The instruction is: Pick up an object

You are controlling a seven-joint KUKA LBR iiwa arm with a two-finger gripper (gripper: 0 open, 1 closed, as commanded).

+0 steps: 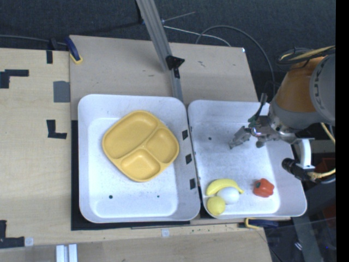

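Observation:
My gripper (246, 142) hangs over the upper middle of the right bin (218, 119), fingers spread apart with nothing between them. Well below it, along the bin's front wall, lie a yellow banana (221, 185), a white ball (232, 196) and a yellow lemon (216, 205), bunched together and touching. To their right sits a red pepper (263, 188) on its own. A yellow divided plate (140, 145) rests in the left bin (92, 201).
A grey metal post (158, 31) slants down to the wall between the two bins. The arm's orange band (297, 89) and cables crowd the right bin's right side. Bare white floor lies beneath my gripper.

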